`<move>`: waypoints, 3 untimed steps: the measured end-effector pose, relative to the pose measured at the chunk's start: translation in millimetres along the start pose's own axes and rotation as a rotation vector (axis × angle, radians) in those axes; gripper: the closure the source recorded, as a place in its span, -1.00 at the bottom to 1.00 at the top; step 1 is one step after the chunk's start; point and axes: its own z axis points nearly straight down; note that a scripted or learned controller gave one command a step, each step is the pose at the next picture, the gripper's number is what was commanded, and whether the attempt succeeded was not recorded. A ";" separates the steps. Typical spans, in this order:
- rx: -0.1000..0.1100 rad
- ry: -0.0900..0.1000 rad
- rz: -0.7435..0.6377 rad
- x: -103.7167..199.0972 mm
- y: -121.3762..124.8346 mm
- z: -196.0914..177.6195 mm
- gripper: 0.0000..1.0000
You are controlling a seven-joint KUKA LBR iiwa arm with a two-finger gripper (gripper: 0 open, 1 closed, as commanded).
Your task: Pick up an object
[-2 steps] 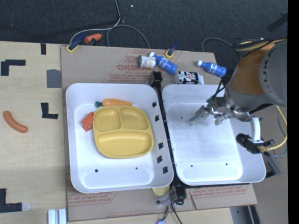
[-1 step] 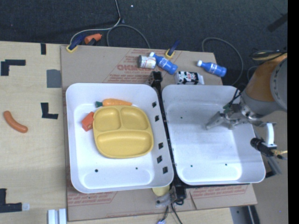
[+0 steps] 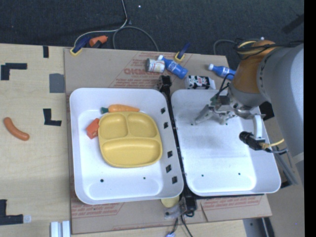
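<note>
From the right, the arm (image 3: 276, 83) bends down over the right bin (image 3: 222, 157), its gripper (image 3: 211, 116) spread wide with nothing between the fingers. Across in the left bin (image 3: 89, 181) lies a yellow tray (image 3: 131, 138). An orange carrot (image 3: 123, 108) lies above it, long axis left-right, green end leftward.

A cardboard sheet (image 3: 98, 73) covers a pale wooden bench (image 3: 29, 98) beside dark carpet (image 3: 59, 9).
</note>
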 end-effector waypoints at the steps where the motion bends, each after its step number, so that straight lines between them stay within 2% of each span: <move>1: 0.001 0.001 0.005 -39.4 41.4 0.9 -1.00; 2: 0.001 0.000 0.006 -0.5 -30.5 -1.1 -1.00; 3: 0.002 0.001 0.002 59.3 -25.5 0.0 -1.00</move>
